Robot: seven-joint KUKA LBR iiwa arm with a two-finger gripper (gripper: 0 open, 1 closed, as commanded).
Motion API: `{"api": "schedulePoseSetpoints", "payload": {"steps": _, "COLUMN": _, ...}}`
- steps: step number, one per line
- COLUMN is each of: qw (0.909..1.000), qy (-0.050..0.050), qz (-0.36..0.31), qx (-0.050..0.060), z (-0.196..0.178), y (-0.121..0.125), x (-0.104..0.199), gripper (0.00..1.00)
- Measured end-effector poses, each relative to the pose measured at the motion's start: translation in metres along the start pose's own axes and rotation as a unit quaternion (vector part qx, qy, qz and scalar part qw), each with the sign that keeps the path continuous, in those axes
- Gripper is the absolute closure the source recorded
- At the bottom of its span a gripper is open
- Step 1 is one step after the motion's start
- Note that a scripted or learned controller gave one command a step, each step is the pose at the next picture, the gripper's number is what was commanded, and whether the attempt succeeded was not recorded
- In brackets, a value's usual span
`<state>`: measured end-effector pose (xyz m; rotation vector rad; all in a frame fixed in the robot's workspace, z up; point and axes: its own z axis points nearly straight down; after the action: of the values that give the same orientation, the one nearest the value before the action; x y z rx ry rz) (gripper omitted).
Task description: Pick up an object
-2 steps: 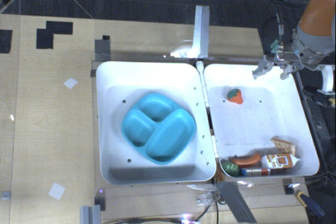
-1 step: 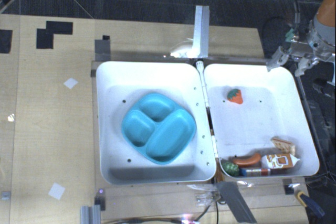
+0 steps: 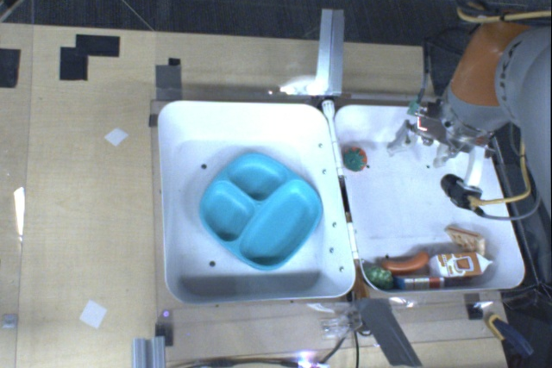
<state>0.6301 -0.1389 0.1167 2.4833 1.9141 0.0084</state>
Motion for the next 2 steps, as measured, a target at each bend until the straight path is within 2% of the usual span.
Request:
{"api": "schedulePoseSetpoints", "payload": {"steps": 1, "qw": 0.9991, "qy": -0.001, "qz": 0.042, "qx": 0.004, "z": 0.029, "y": 0.031, "x": 0.036, "gripper": 0.00}}
{"api": "schedulePoseSetpoints", "payload": {"steps": 2, "qw": 0.9798, "qy": 0.000, "qz": 0.200, "qx": 0.004, "z": 0.017, "y": -0.027, "x": -0.023, "gripper": 0.00}}
